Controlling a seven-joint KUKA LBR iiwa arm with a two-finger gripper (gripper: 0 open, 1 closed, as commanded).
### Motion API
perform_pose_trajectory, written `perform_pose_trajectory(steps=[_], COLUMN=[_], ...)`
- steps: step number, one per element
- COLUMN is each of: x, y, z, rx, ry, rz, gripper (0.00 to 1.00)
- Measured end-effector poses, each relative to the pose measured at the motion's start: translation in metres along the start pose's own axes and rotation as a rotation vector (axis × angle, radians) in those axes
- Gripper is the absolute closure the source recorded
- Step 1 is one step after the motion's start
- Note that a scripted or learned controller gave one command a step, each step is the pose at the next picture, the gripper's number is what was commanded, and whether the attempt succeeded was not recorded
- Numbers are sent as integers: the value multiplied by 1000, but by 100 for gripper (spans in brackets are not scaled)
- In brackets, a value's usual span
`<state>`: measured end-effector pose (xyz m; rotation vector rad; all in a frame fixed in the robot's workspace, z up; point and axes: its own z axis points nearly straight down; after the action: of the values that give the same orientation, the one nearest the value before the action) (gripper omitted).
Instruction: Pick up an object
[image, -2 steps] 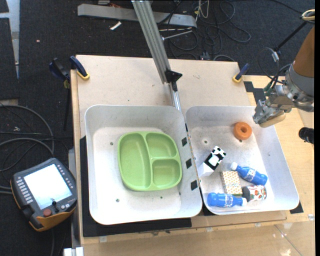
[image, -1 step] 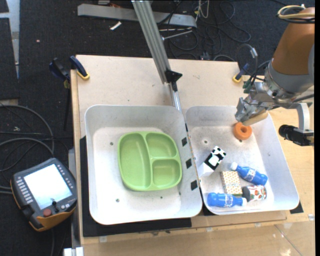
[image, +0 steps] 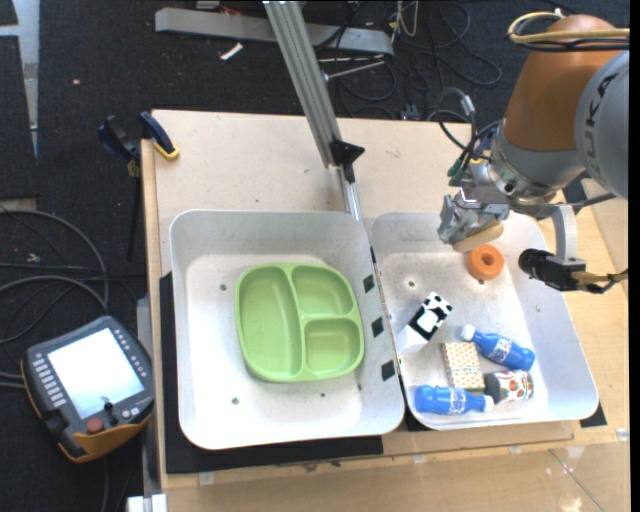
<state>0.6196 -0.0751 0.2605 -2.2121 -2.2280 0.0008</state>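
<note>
The hand (image: 462, 232) hovers over the right bin's (image: 575, 345) far edge, beside the orange ring (image: 486, 262); its grip I cannot tell. Open floor lies left of the ring.

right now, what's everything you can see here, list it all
bins: 2, white, side by side on the bench
tray: 1, green, three compartments, left bin
ring: 1, orange, right bin, far side
cow toy: 1, black and white, right bin, middle
bottles: 2, blue with white caps, right bin, near side
box: 1, tan patterned, between the bottles
can: 1, red and white, right bin, near corner
pendant: 1, orange and grey, floor at left
arm: 1, grey and orange, from the right
gripper: 1, grey, above the right bin's far edge by the ring
</note>
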Motion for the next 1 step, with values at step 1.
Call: perform_pose_trajectory(steps=[1], x=[50], y=[19], z=[-2], rx=[-4], ry=[0], rz=[-1], gripper=[100])
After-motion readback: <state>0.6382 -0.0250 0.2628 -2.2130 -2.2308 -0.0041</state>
